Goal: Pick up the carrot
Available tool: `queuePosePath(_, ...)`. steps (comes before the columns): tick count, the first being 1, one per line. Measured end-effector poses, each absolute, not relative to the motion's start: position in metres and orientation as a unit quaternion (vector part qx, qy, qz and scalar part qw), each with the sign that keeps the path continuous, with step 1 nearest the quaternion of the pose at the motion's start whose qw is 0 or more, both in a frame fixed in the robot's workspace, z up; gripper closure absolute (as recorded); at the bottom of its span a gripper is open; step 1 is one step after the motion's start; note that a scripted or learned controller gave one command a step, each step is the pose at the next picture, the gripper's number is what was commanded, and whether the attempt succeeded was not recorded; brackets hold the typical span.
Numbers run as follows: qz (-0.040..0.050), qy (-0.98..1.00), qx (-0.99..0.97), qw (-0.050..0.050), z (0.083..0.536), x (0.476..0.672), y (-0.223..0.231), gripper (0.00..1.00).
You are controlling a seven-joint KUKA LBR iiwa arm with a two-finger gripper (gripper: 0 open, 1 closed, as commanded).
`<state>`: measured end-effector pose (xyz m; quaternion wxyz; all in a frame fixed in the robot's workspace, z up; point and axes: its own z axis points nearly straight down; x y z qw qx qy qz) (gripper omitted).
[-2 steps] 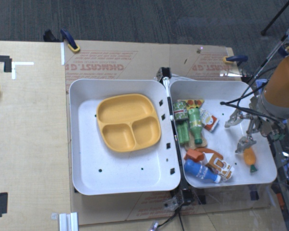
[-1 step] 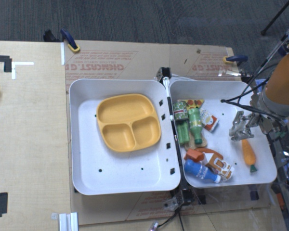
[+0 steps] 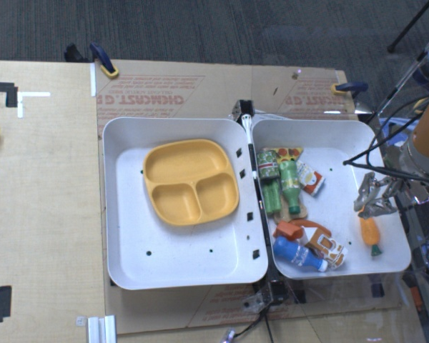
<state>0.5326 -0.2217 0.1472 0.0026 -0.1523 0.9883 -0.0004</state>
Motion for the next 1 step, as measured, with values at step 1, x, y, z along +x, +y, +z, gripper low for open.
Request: queuePosePath(1, -0.0007, 0.990, -0.140, 0.004, 0.1652, 0.5455, -0.1971, 1.00)
